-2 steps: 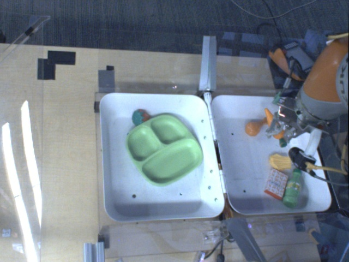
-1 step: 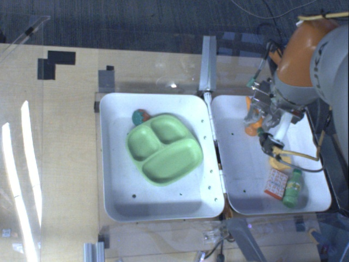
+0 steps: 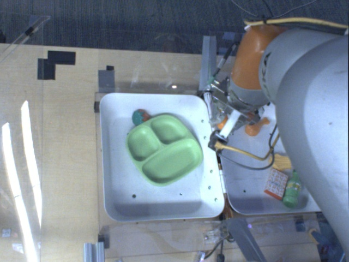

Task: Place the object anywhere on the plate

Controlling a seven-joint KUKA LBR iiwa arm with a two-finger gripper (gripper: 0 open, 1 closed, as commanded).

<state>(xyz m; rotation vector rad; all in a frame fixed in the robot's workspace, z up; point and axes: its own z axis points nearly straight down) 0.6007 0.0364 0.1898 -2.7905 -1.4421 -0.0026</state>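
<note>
The camera view looks down on 2 shallow white bins set side by side on a pale wooden bench. The left white bin (image 3: pixel 112 168) holds 1 light green plastic plate (image 3: pixel 169 160) with rounded corners, lying flat and turned at a slant. The plate is divided into 3 compartments: 2 smaller ones toward the far side and 1 long one toward the near side. All 3 show bare green.

1 small round object, teal with a red patch (image 3: pixel 140 115), lies on the left bin's floor at the plate's far-left corner. It is touching the plate's rim or just beside it, and it is outside the plate.

The grey arm (image 3: pixel 311 102), with its orange band (image 3: pixel 250 59), comes in from the right and covers much of the right white bin (image 3: pixel 245 196). The gripper (image 3: pixel 218 111) hangs over the seam between the 2 bins, near their far corners, just off the plate's right edge. Whether it is open or closed cannot be told here, and nothing can be seen in its grasp.

4 loose things show in the right bin:
- 1 small orange piece (image 3: pixel 255 127) sits close beside the gripper.
- 1 straw-yellow item (image 3: pixel 282 161), possibly a brush, is half hidden by the arm.
- 1 red and white printed carton (image 3: pixel 276 183) lies flat near the bin's near edge.
- 1 green bottle (image 3: pixel 292 191) lies just to the right of the carton.

The carton's print is too small to read, and no brand or label can be made out elsewhere.
</note>
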